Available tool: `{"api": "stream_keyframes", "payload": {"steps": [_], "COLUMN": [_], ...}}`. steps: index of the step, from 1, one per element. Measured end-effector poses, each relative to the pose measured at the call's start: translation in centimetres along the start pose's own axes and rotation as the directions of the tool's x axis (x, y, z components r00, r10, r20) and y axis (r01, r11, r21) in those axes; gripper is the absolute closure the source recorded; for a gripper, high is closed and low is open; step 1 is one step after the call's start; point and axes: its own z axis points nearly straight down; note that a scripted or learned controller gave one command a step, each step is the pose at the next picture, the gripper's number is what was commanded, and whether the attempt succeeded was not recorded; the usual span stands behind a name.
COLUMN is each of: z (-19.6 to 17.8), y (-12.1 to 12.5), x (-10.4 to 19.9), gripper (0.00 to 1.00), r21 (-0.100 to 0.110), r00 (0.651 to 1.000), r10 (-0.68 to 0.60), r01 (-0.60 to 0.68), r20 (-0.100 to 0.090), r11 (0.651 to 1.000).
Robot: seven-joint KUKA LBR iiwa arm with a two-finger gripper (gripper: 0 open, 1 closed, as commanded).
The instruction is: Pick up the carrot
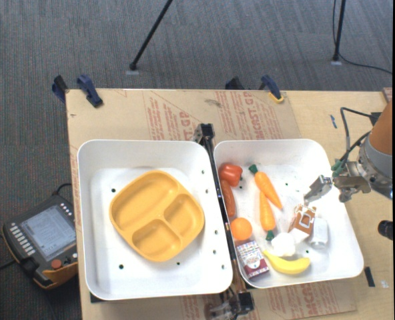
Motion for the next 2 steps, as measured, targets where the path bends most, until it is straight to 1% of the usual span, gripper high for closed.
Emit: {"api": "stream_keyframes", "payload": {"steps": [1, 2], "z": [11.96, 11.05], "y": [1.09, 1.07], "x": [9.46, 9.31], "gripper": [0.0, 1.0], "r21": [0.002, 0.005], "r00": [1.0, 1.0], "r10": [-0.002, 0.004], "r01": [0.002, -0.004], "r20": [-0.001, -0.002], "r11": [1.0, 1.0]}}
